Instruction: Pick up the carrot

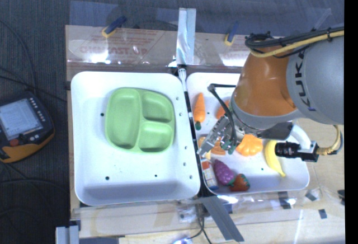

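1. Now the carrot lies in the right bin, close to its left wall and nearer the far edge, with its green end pointing toward the near side.
2. Nothing touches the carrot; it rests on the white floor of the bin, so the pick is, in my judgement, not yet done.
3. The gripper hangs low over the middle of the same bin, just to the near-right of the carrot, above a crowded group of toy food.
4. Whether the gripper is released or clenched, I cannot tell, because its metal parts mix with the things under it.
5. Near it I see an orange pepper, a banana by the right wall, a purple eggplant and a strawberry at the near edge.
6. The left bin carries a green divided plate.
7. What is left, as I judge: move the gripper toward the far-left part of the bin, take the carrot and lift it.
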### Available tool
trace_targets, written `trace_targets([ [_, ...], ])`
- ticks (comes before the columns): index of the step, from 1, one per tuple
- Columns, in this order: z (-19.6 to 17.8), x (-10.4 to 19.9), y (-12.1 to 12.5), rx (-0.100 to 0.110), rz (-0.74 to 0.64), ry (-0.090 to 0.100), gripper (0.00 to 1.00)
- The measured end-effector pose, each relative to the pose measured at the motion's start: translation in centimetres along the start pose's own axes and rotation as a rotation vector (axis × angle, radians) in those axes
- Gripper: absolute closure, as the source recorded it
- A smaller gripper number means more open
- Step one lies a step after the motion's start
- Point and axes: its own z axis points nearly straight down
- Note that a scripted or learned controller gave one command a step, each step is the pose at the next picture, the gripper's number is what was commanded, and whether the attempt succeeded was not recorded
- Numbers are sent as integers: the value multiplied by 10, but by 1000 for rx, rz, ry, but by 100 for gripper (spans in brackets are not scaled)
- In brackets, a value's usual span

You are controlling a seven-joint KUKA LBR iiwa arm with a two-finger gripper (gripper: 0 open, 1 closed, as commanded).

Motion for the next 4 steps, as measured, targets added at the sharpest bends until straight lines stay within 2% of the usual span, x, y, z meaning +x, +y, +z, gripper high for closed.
trace_targets([
  [3, -25, -2, 2, 4, -2, -3, 100],
  [4, -25, -97, -119, 4, -165, 0, 100],
])
